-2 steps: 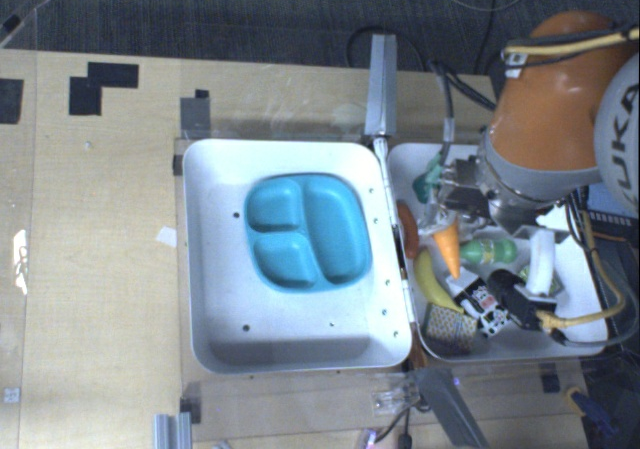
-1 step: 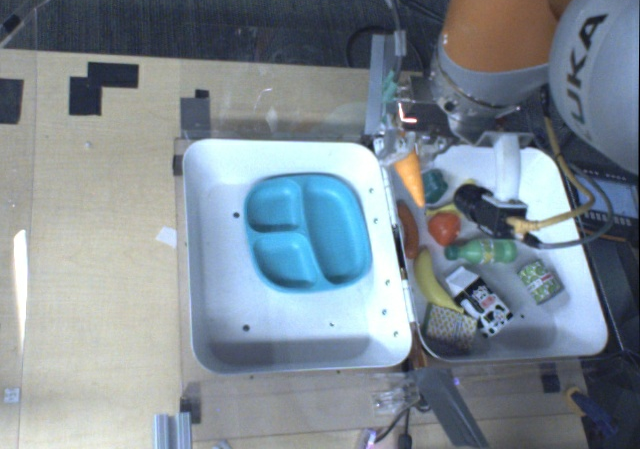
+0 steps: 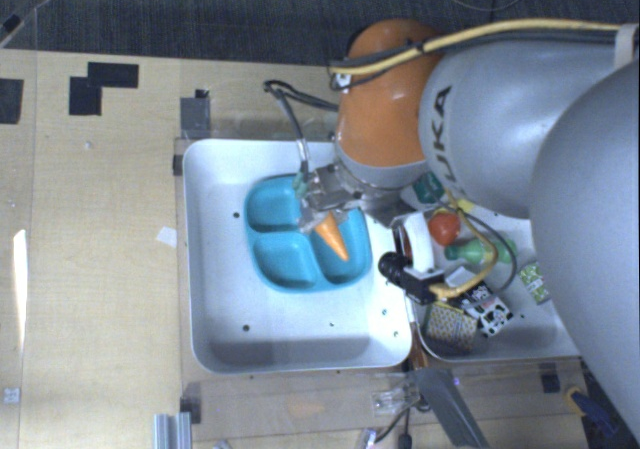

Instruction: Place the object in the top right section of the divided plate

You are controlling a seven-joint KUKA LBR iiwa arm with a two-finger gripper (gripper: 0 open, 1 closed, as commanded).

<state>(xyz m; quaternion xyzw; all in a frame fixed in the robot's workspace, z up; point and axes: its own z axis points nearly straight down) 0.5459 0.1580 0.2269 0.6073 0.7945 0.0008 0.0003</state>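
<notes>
The grey arm [image 3: 520, 107] takes up most of the right and far side of the scene, its orange band [image 3: 385, 97] hanging right over the far right corner of the left bin [image 3: 215, 277], so open room lies mainly to the left and near side, where the bin floor is bare. The right bin [image 3: 535, 337] is crowded with small items and sits partly under the arm. In the left bin the blue divided plate [image 3: 290, 237] lies just right of centre, well clear of the left and near walls but near the far right corner. The end effector [image 3: 322, 199] hovers at the plate's far right part, with the orange carrot-shaped object [image 3: 334, 235] just below its tip, apparently lying in the right-hand section; whether the fingers are spread or pinching cannot be told, as the wrist hides them. The likely risks: the object may lie across the ridge between sections, not wholly in the top right one, or it may cling and be dragged out if the arm lifts; a sideways move could also nudge the light plate.
</notes>
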